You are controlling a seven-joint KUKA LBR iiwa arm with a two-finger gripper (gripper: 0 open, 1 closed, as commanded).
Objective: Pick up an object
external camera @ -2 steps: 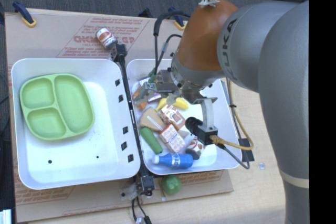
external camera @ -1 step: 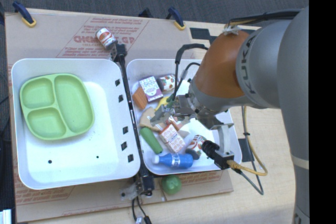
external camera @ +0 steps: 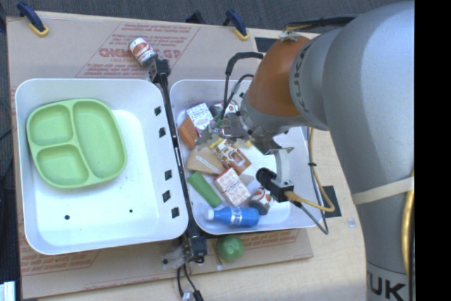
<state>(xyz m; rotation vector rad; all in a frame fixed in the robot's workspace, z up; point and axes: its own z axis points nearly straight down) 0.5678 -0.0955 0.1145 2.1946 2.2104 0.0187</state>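
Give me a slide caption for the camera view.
Arm's hand low over cluttered right bin; green tray in left bin.

My arm reaches in from the right over the right bin, where packets, a bottle and a carton lie crowded together. The left bin holds a divided tray. Behind both bins lies a can.

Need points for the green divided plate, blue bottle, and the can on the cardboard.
green divided plate [external camera: 75,143], camera view, centre ridge.
blue bottle [external camera: 236,216], camera view, mid body.
can [external camera: 141,51], camera view, side wall.
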